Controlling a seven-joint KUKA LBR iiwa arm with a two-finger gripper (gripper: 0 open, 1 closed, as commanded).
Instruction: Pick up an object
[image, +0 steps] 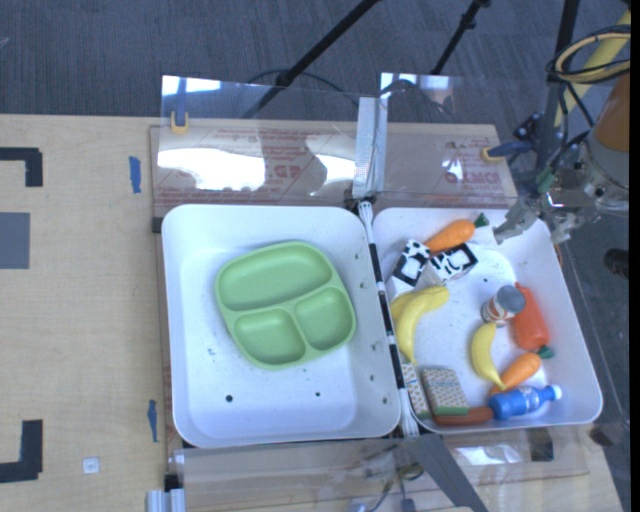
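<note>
— Grey metal gripper (533, 218) sits over the top right edge of the right shallow white plastic bin (578, 345). Is it open or closed?

— I cannot tell.

— What is closest to it?

— The small orange plastic carrot (449, 235), a little to its left, not touching it. Just below that lies a black-and-white patterned block (433, 263).

— And the rest?

— A curved yellow banana (415, 310), smooth and shiny. Another small yellow banana (485, 353), a blue plastic bottle (520, 402) and a brown rough sponge (443, 388) lie lower down.

— The other bin?

— The left shallow white bin (200, 390) holds a smooth green tray with three sections (285, 303).
</note>
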